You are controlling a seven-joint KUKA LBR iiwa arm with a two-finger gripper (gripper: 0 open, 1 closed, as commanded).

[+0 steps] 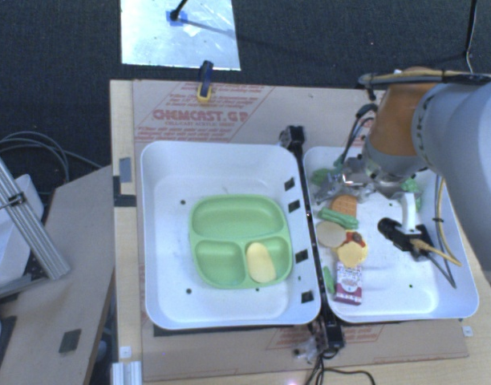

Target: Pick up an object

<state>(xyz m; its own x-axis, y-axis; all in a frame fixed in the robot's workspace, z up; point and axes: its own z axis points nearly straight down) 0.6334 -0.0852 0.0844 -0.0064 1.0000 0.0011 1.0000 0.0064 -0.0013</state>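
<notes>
The right bin (418,295) holds a cluster of toy foods along its left side: an orange piece (343,206), a green pod (335,217), a tan disc (330,234), a yellow piece (352,253) and a red-and-white packet (349,284). My gripper (347,180) hangs low over the far left part of this bin, just behind the orange piece, with green bits (322,177) beside it. The grey arm with its orange band (395,123) hides the bin's far right part. Nothing shows between the fingers.
The left bin (161,215) carries a green divided plate (229,215) with a yellow item (261,262) in its near right compartment. Another green bit (409,186) lies right of the gripper. Black clips line the wall between the bins (303,215).
</notes>
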